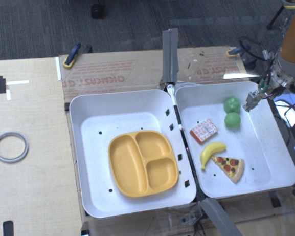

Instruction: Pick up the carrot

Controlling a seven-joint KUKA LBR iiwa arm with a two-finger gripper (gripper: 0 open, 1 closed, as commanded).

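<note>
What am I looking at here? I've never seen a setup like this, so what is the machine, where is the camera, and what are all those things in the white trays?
One camera looks down at a slant on a bench with two white bins. The robot arm reaches in from the right; its end effector hovers over the right bin, with nothing seen between its fingers. That bin holds toy food: two green balls, a red-and-white packet, a banana and a pizza slice. The left bin holds a yellow divided plate.

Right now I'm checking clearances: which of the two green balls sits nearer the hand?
The upper green ball, nearer the bin's back wall; the lower green ball lies farther from the hand.
</note>
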